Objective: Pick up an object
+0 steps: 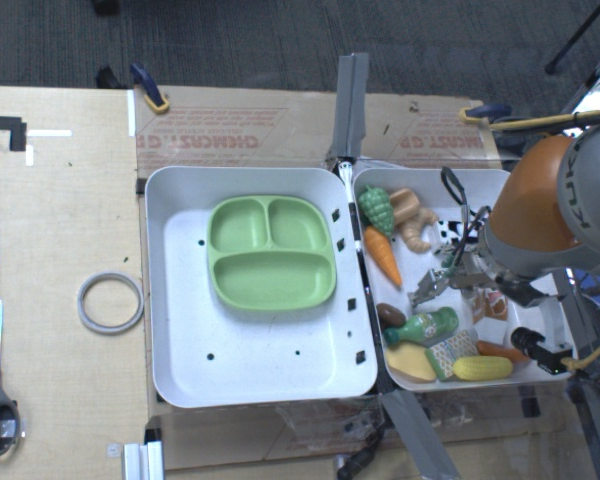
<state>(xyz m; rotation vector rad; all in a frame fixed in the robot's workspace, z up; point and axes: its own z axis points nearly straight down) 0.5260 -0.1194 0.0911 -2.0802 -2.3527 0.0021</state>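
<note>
The toys you can pick from all lie in the right bin [540, 183]. Close to the gripper [430, 286] you have the green bottle [427, 324], lying on its side just below it, and the carrot [382, 253], a little up and to the left. The gripper hangs low over a bare patch of the bin floor between these two. Nothing sits between its fingers. They look a bit apart, but you cannot tell for sure, because they are small and shiny in this view.

To do this step well, pick one toy and stay with it. The bottle looks like the nearest one. Try to bring the fingers down on both sides of its middle, across its short way, so it does not roll out.

Watch the crowd around it. The brown toy [389, 315] is just left of the bottle, and the corn [482, 368] and yellow wedge [410, 363] lie just below.

The left bin [170, 298] has a green plate [272, 253] in it. You can leave that alone.
</note>
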